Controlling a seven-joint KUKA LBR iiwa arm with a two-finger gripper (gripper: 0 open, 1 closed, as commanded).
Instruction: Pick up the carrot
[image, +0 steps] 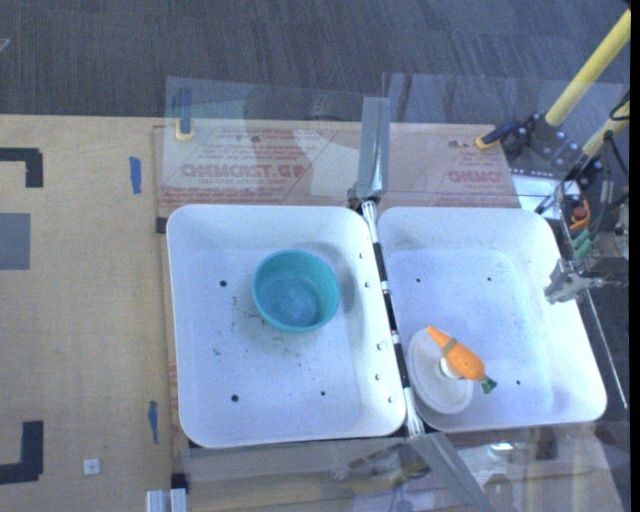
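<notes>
An orange carrot (461, 357) with a green stub at its lower-right end lies tilted across a small white round dish (436, 388) in the front left part of the right bin (500, 245). My gripper (566, 284) shows as a grey piece at the right rim of that bin, well to the right of the carrot and a little farther back. It is apart from the carrot, and nothing is seen in it.
A teal bowl (294, 290) stands upright in the left bin (200, 370). Cables and a yellow-handled fixture (585, 75) sit beyond the right bin's back right corner. Clear panels stand behind both bins.
</notes>
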